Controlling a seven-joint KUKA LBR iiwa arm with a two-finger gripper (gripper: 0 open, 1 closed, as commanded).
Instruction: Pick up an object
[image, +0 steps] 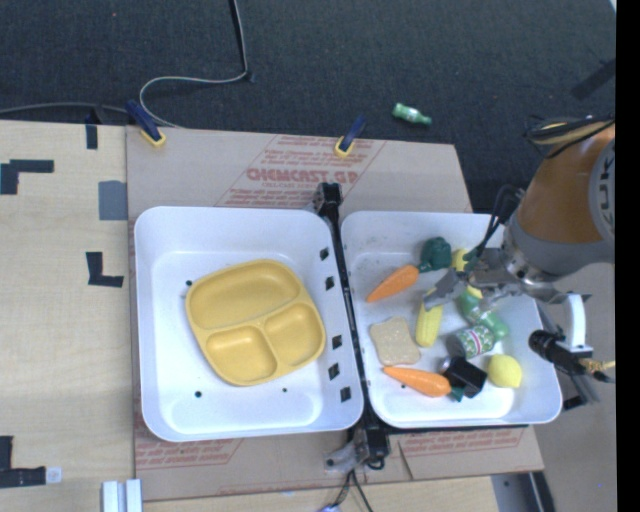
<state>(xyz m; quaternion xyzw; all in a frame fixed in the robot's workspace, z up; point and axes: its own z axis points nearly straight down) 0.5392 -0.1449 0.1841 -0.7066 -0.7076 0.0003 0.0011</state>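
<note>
Claw poised over the toy food in the right white bin

We see the claw (462, 285) low among the toys; whether it is spread or pinching, we cannot tell; the small yellow plastic corn cob (429, 324) lies at its seven o'clock; we would centre over one toy before closing.

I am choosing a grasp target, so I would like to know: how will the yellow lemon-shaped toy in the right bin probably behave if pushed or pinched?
The yellow lemon-shaped toy looks rounded and smooth, so it would probably roll or slip from a pinch. It seems to be small plastic play food, likely light and rigid. It sits near the right bin's wall, which may stop it.
</note>
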